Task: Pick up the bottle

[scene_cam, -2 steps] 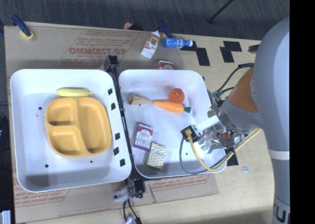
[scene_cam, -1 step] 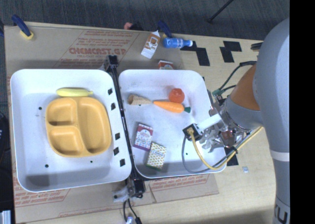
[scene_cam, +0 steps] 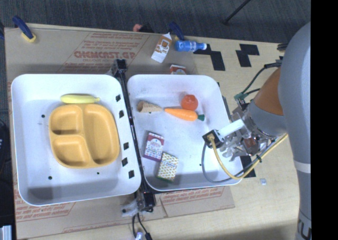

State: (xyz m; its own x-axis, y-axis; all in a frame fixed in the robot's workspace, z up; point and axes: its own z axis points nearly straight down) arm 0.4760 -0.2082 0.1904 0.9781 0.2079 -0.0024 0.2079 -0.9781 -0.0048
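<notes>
Grey arm with its orange band fills the right side, and I see its two-finger gripper (scene_cam: 235,146) hanging over the right rim of the right-hand shallow white bin (scene_cam: 174,79), trailing a yellow cable. Whether it is open or closed, or has hold of anything, I cannot tell from this angle.

My target, the small blue plastic bottle (scene_cam: 189,46), lies outside both bins, on the bench's cardboard sheet just beyond the far rim of the right bin, near its far-right corner. It lies on its side, long axis running roughly parallel to that far rim.

From the gripper, the bottle sits well apart, away across the bin's far-right corner. I judge the coming move must carry the gripper out past the rim, then close across the bottle's short width.
</notes>
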